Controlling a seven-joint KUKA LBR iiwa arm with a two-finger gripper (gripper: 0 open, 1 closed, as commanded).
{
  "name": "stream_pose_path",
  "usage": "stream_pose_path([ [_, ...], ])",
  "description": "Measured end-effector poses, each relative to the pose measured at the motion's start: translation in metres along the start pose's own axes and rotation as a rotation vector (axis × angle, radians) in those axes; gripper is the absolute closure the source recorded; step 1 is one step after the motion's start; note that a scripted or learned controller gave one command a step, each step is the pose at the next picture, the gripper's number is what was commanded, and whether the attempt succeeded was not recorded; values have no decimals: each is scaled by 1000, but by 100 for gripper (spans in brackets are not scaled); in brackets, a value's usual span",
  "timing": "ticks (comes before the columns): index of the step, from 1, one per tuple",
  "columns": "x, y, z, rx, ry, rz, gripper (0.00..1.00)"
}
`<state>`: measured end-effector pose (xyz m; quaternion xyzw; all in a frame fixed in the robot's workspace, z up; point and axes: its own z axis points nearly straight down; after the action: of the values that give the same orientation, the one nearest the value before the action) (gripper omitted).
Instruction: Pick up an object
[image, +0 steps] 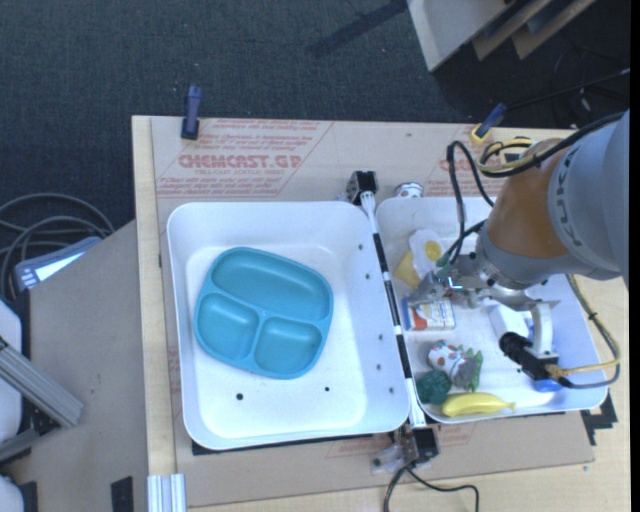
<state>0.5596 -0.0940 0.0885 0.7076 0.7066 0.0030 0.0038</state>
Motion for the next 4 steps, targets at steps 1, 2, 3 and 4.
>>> stream_pose_path([
  [1,1,-4,0,-3,-1,1,0],
  [2,2,-7,-1,-3,0,0,0],
  [3,1,5,1,6,2,-2,0],
  [4,-1,-3,0,-2,1,-1,0],
])
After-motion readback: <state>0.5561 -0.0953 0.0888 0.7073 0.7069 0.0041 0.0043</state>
